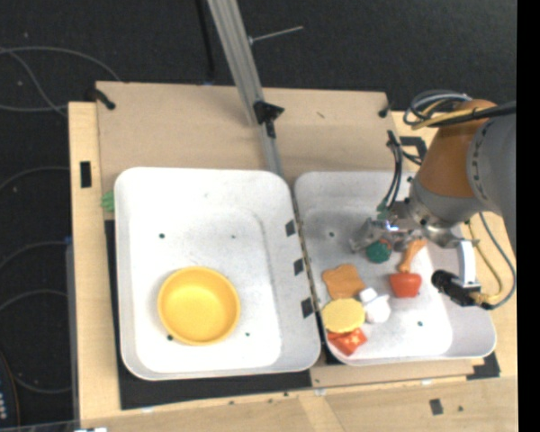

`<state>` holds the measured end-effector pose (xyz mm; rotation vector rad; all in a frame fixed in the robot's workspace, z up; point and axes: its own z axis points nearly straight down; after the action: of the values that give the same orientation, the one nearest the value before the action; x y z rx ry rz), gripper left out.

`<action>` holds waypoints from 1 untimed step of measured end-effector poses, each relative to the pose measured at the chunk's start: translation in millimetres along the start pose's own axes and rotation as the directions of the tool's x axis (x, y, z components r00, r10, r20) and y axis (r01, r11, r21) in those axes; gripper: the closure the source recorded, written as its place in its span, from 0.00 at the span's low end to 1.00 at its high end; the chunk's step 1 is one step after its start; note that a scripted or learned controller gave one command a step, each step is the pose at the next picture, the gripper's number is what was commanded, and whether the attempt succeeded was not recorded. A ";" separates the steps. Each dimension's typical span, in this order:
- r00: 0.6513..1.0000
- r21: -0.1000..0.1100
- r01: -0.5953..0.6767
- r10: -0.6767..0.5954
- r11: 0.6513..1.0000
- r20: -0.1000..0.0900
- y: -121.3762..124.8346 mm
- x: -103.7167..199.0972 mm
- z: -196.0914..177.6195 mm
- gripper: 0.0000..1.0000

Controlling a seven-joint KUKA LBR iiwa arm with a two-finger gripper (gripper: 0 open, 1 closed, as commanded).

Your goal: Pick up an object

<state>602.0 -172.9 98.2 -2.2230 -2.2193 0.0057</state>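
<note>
Reaching in from the frame's right, the arm sets its gripper [375, 238] over the right bin [432, 336], just above a green ball [377, 252]; its grip is too blurred to tell.
</note>
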 end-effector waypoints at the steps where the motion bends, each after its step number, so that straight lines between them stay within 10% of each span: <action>1: 1.000 -0.007 -0.004 0.004 1.000 0.000 1.9 -0.9 -14.2 1.00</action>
<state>603.9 -173.8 112.4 -2.2308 -2.2190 -0.0024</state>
